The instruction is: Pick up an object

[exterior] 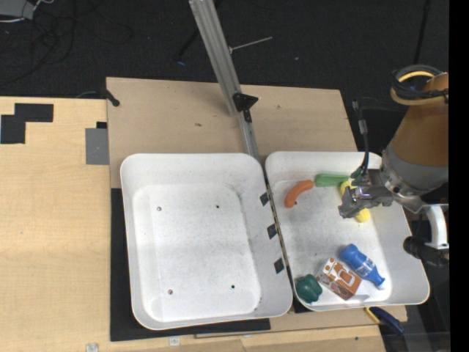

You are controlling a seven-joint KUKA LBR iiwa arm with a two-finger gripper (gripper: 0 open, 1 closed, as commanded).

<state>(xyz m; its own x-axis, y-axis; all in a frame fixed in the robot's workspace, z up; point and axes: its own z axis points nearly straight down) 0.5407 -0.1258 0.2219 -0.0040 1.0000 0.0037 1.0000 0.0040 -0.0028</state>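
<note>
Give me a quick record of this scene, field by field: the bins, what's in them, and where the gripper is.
left bin: white, shallow
right bin: orange sausage, green piece, yellow piece, blue bottle, brown carton, dark green lump
gripper: low over the right bin's far right side, at the yellow piece
grasp: cannot tell
arm: reaches in from the right

I see a yellow object [361, 213] in the right bin [330, 310], right of frame centre, mostly hidden; a green piece [331, 180] just up-left of it, an orange curved piece [298, 192] further left.
</note>
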